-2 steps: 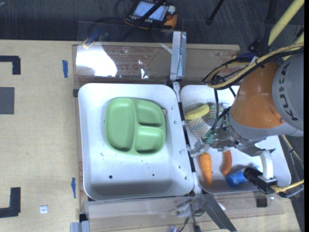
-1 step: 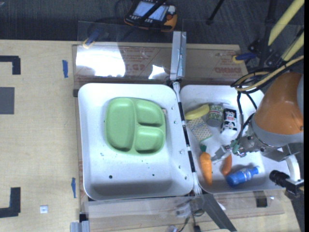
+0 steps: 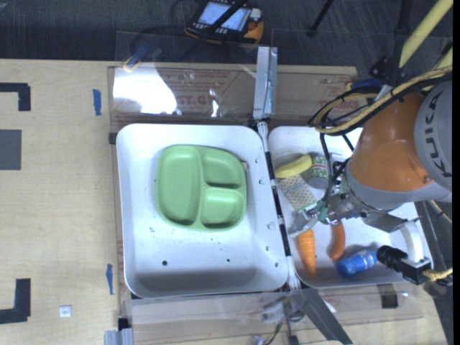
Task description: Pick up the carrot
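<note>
The arm, grey with its orange band [image 3: 392, 149], reaches in from the right and hangs low over the right bin [image 3: 284, 136]. The claw [image 3: 322, 213] sits down among the clutter there, and its tips are buried against the objects, so how wide it stands is anyone's guess; I cannot tell whether it has hold of anything.

The carrot [image 3: 307, 252] lies just below and slightly left of the claw, long axis running roughly up and down the view, near the bin's left wall. Just right of it, below the claw, lies a second orange piece [image 3: 336, 244], shorter and curved. Further right and down from the claw rests a blue bottle-like object [image 3: 356, 262]. Above the claw and a touch left lies a yellow banana-like piece [image 3: 293, 167], with a speckled packet [image 3: 295, 188] between it and the claw.

Well to the claw's left, in the left bin [image 3: 136, 214], sits a green divided plate [image 3: 201, 186], three compartments, flat on the bin floor.
</note>
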`<state>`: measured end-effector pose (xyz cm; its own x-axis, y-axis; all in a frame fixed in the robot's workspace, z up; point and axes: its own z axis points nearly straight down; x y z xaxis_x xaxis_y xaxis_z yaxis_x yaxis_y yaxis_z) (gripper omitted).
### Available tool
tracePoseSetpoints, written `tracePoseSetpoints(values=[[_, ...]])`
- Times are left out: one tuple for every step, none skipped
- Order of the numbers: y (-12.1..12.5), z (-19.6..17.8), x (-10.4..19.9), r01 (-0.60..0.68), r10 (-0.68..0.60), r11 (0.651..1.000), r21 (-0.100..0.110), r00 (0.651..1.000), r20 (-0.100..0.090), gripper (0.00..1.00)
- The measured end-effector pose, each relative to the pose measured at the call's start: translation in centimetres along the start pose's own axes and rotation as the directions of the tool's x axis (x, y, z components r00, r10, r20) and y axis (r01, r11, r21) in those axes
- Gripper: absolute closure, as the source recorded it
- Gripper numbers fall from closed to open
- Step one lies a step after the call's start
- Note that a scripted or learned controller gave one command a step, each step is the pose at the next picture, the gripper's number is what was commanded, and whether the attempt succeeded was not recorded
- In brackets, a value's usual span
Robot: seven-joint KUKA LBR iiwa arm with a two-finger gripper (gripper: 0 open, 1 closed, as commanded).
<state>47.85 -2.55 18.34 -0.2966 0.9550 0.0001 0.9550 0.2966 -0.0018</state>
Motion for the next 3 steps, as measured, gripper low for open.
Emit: tracePoseSetpoints(values=[[0.9, 0.0, 3.0, 0.206, -0.206, 0.978, 0.001, 0.978, -0.002, 0.0], [1.0, 0.0, -5.8, 0.121, -0.121, 0.993, -0.001, 0.993, 0.001, 0.0], [5.3, 0.0, 3.6, -0.003, 0.003, 1.0, 0.0, 1.0, 0.0, 0.0]])
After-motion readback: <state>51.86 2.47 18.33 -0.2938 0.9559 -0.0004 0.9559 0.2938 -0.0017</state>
